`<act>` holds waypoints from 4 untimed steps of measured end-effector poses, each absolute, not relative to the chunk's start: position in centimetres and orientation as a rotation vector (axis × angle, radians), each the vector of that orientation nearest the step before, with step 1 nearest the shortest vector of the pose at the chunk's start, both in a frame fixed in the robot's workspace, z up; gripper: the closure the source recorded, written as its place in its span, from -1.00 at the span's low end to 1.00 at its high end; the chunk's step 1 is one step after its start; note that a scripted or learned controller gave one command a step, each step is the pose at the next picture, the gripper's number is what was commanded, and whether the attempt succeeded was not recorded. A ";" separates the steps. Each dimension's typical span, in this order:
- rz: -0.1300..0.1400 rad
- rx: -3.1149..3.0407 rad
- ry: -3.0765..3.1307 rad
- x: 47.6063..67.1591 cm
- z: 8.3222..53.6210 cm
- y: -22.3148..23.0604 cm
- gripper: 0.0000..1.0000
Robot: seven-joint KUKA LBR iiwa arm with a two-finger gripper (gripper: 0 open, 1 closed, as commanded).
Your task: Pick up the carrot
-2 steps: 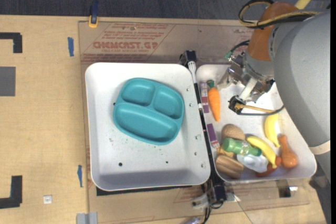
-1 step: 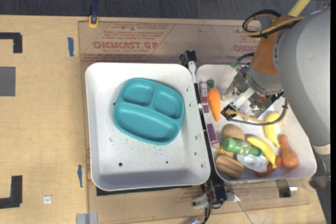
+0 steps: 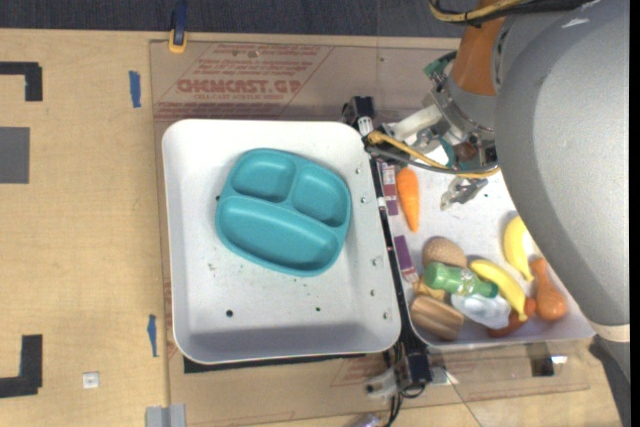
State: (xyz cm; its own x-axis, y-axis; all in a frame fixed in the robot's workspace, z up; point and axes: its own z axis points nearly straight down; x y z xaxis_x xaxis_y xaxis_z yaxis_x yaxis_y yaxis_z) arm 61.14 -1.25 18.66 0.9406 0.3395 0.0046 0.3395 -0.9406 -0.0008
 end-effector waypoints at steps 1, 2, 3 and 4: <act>0.014 -3.107 -0.420 58.6 18.4 2.4 -1.00; 0.014 -3.122 -0.312 51.4 18.4 -1.0 -1.00; 0.004 -3.124 -0.325 59.2 18.4 -4.5 -1.00; 0.013 -3.117 -0.336 57.9 18.4 0.4 -1.00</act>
